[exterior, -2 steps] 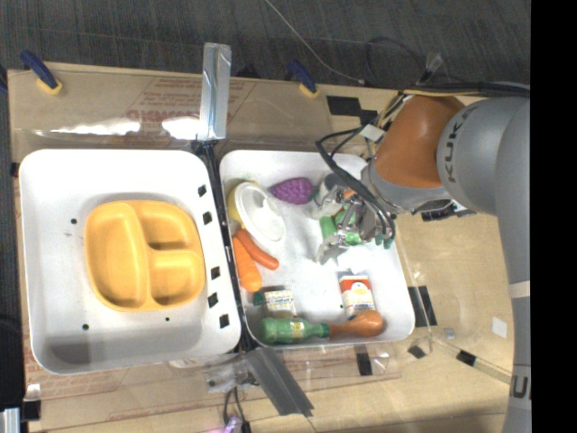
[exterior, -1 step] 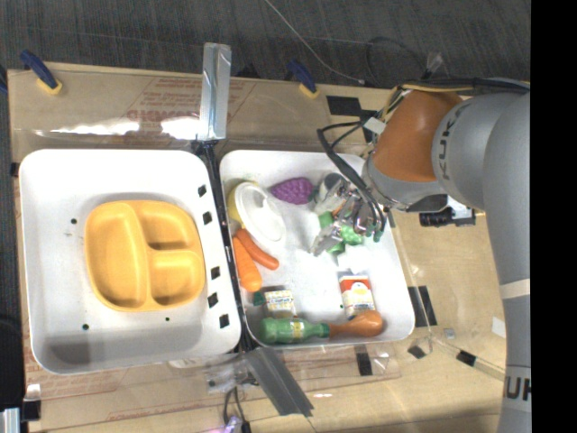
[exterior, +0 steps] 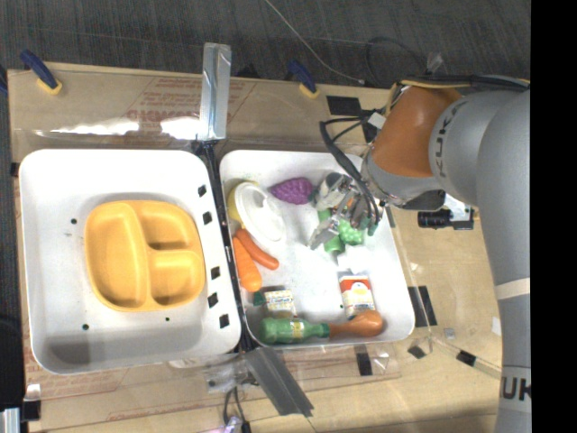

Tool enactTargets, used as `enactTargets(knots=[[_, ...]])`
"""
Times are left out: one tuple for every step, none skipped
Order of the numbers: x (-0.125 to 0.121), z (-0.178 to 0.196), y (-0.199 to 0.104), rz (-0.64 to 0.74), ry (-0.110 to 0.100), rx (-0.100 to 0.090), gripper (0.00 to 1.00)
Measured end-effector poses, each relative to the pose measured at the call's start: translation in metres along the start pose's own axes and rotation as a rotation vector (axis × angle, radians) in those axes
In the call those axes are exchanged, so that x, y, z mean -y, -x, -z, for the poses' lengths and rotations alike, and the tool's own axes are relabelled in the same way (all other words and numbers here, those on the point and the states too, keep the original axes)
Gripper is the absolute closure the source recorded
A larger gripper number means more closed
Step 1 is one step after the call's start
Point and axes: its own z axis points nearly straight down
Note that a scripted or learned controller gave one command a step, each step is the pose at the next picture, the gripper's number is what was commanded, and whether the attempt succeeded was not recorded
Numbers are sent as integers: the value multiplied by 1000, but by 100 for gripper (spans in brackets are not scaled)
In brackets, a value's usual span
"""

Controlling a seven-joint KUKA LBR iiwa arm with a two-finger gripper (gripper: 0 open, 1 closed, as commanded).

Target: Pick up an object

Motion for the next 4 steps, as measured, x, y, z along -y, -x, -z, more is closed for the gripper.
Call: enactTargets(knots=[[7, -2, -14, -89, -1, -10, 0], [5, 9, -13, -82, -1, -7, 100], [-46, 123, -14, -339, -1, -3, 100], [-97, 107, -44, -494, -5, -12, 100]])
